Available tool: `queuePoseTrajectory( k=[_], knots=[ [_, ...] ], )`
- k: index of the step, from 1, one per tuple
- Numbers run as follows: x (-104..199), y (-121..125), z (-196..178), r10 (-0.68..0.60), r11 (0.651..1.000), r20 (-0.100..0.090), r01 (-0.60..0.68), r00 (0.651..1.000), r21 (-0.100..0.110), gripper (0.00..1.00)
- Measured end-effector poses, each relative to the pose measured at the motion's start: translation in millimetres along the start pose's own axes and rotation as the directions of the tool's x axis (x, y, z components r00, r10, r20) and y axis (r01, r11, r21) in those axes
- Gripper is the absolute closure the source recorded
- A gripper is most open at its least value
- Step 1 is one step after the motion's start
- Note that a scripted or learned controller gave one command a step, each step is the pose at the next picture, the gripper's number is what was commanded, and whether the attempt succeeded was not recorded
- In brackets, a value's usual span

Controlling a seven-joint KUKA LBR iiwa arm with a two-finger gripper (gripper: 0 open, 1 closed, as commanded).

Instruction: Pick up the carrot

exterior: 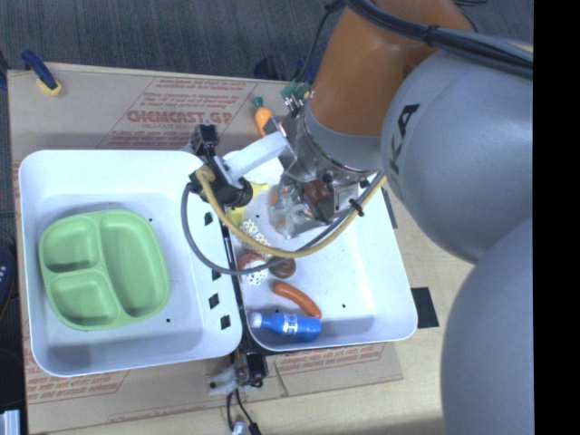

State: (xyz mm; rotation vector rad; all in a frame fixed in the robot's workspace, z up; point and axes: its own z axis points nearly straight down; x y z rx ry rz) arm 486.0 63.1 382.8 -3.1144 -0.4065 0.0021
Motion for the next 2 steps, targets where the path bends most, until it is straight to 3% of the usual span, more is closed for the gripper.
queuePoseTrajectory(
  k=[1, 2],
  knots=[
    [63.2, 87.6, -70.4, -0.065, 0.998, 0.001, 0.065, 0.998, 0.001, 1.00],
    [25.7, 52.8, 46.3, -0.055, 0.998, 0.005, 0.055, 0.998, 0.004, 1.00]
  ],
)
